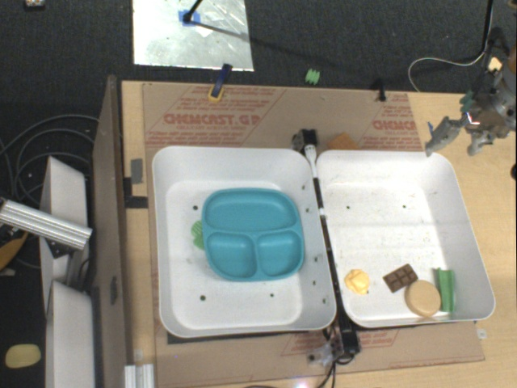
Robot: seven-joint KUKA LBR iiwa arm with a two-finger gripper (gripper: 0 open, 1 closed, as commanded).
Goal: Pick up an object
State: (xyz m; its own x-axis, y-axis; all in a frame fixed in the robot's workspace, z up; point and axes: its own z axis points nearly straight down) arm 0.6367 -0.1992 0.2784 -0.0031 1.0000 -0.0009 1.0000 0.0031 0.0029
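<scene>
Hovering outside the right bin [464, 217], our gripper [460, 132] looks spread open, nothing between the fingers (parked clear, we'd guess). Candidates cluster in the bin's near corner: yellow piece [357, 280], brown block [400, 277], tan disc [422, 298].

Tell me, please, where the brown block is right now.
The brown block lies in the right bin, near its front edge, between the yellow piece and the green stick, just above the tan disc.

Two white bins [170, 217]; one teal divided tray [252, 233]; four small items [401, 278] in the right bin.
</scene>
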